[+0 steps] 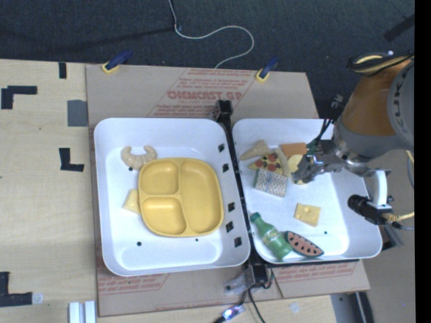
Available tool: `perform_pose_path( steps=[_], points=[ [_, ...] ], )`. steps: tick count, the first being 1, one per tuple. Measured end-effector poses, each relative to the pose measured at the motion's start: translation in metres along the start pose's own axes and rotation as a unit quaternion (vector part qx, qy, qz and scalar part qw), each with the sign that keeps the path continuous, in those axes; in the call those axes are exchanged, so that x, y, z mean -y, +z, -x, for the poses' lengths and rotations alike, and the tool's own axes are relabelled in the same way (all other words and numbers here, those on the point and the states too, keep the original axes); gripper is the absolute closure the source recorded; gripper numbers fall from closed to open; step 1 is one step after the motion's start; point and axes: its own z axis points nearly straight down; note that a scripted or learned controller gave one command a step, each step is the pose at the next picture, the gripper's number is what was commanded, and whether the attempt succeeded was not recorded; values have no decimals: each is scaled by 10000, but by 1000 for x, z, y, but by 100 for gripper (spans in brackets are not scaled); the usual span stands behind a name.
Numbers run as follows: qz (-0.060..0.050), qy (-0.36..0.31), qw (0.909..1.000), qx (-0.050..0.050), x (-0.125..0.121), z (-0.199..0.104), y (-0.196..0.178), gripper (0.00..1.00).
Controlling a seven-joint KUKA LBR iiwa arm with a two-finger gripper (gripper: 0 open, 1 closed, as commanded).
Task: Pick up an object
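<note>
I see the hand low in the right bin, its dark tip just beside an orange wedge and a yellow piece; whether it grips anything I cannot tell. Left of it lie a pizza slice and a speckled square packet. Nearer me sit a holed cheese block, a green bottle and a watermelon slice. The grey arm bends in from the right. A glossy yellow divided plate sits in the left bin.

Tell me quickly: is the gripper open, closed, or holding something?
Gripper: cannot be told; it is low in the right bin, beside the toy food.
</note>
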Motion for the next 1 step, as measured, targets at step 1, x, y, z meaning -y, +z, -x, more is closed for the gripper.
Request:
perform_pose_path(
  steps=[1],
  points=[
    [0, 0, 10000, 0, -1, 0, -45, 100]
  ],
)
